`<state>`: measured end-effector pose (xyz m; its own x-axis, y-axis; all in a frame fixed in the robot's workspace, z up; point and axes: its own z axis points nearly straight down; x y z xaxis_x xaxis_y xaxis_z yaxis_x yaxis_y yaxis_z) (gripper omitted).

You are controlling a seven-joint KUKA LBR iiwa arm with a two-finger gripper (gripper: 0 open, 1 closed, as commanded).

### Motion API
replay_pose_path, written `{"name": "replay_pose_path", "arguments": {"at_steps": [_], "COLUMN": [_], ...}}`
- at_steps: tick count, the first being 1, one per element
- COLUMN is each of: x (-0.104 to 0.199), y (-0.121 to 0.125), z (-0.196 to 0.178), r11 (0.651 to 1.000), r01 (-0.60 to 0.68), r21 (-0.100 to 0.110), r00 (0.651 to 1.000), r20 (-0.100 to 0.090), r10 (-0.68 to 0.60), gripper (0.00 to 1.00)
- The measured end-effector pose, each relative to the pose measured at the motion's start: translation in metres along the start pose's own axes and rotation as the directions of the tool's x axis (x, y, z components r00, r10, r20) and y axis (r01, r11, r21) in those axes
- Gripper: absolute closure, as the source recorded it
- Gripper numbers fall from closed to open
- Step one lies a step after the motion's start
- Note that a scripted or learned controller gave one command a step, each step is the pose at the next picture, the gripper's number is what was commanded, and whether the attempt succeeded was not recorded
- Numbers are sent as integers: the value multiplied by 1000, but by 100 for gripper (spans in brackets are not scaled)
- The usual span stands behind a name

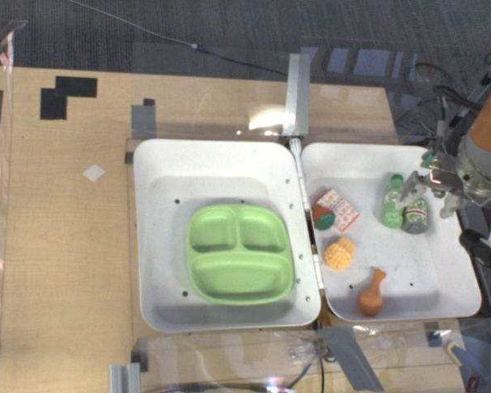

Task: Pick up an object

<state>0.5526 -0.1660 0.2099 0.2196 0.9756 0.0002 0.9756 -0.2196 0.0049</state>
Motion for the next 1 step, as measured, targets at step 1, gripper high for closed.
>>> {"name": "replay_pose_path", "arguments": {"at_steps": [1], "x": [-28], "y": [-4], "z": [87], "r11": [987], "r01": [-160], "r21": [5], "r00": [987], "r20": [1], "r10": [160], "gripper": [0]}}
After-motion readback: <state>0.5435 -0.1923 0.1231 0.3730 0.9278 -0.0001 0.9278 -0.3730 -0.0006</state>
